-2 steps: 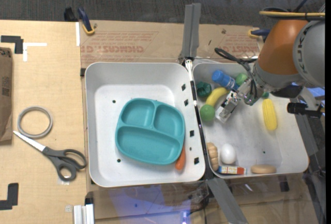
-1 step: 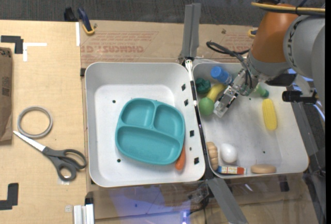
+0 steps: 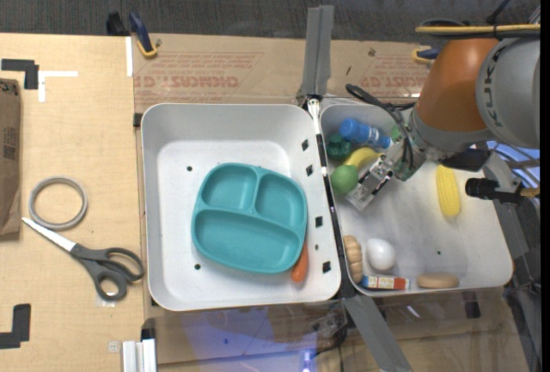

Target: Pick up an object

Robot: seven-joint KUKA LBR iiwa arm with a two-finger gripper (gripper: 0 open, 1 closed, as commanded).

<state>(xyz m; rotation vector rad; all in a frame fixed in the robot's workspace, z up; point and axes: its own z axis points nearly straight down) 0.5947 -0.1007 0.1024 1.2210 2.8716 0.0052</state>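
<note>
My gripper [image 3: 371, 182] reaches down into the left part of the right bin [image 3: 481, 271], below the orange wrist band. It sits right beside a green ball [image 3: 343, 179] and a yellow toy [image 3: 362, 157]; whether it touches them I cannot tell. A blue bottle [image 3: 356, 132] lies just behind those. Elsewhere in this bin lie a yellow corn cob [image 3: 447, 191], a white egg [image 3: 380, 255], a tan wooden piece [image 3: 352, 253], a small red-and-white tube [image 3: 384, 282] and a tan oval [image 3: 438, 280].
The left bin [image 3: 172, 147] holds a teal divided plate [image 3: 250, 218] with an orange carrot [image 3: 299, 265] at its right edge. Scissors [image 3: 90, 259] and a tape ring [image 3: 58, 202] lie on the bench to the left. A clip divider [image 3: 319, 190] joins the bins.
</note>
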